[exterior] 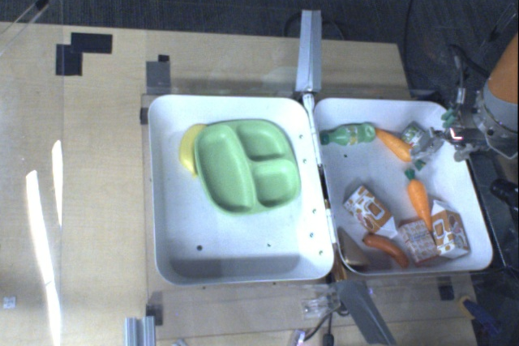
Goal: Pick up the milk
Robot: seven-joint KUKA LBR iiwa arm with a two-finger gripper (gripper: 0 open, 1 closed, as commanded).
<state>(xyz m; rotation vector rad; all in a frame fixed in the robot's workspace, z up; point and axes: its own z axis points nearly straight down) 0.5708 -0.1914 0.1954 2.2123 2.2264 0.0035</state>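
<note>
Three cartons low in right bin [478, 198]; likely milk [369, 209] down-left of gripper [434, 143], well apart, lying diagonal. Gripper at upper right rim; grip state unclear.

On my feed the desk [97, 174] is pale wood with black square marks near its far left. Both bins are white: the left bin [170, 198] holds a light green divided tray [247, 164] over something yellow [189, 148]. In the right bin [478, 211] I see a green bottle [349, 134] with a pale label, two orange carrots [418, 202], a reddish-orange sausage shape [385, 248], and brown-and-white patterned milk cartons [369, 209]. The arm [503, 85] is grey with an orange band.
</note>
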